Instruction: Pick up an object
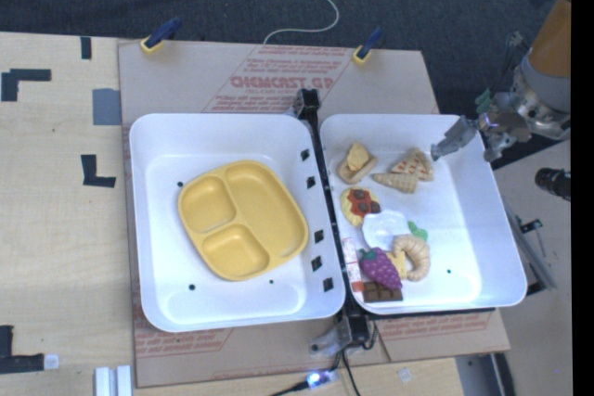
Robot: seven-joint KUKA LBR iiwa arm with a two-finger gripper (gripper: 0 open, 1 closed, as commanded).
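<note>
Camera view: gripper (452, 142) above right bin's (483, 199) far right rim, grip state unclear.
Open room: right bin's right half bare.
Left bin (158, 199): yellow tray (243, 218).

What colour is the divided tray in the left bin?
Yellow. The three-compartment tray shows clearly in the camera view, lying in the left white bin.
</note>
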